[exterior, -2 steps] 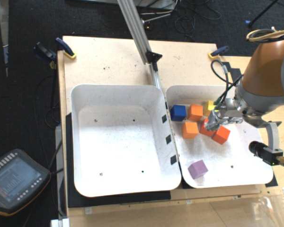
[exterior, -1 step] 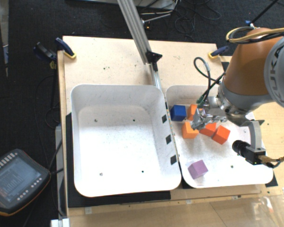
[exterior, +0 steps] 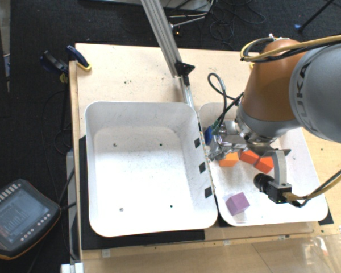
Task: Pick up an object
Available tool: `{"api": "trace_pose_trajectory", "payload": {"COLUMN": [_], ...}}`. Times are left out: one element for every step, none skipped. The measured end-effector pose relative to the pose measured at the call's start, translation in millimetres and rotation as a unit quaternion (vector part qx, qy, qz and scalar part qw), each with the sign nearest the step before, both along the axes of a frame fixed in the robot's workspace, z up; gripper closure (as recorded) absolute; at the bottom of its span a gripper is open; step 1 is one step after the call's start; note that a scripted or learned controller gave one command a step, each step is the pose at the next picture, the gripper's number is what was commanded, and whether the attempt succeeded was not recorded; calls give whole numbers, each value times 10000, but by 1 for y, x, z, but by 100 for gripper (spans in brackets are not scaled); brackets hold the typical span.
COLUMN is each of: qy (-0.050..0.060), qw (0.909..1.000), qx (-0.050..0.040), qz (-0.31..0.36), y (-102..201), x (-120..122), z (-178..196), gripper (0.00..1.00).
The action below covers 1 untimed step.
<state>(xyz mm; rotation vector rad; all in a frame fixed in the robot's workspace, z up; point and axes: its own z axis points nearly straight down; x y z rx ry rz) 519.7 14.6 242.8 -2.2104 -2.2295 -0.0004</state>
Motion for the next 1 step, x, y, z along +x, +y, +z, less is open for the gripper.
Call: {"api": "trace_pose_trajectory", "payload": {"qy": [-1], "qw": [10000], "qx": [2], "qz": [4], "y": [64], "x": [0], "z": [-4], "gripper": [100]}}
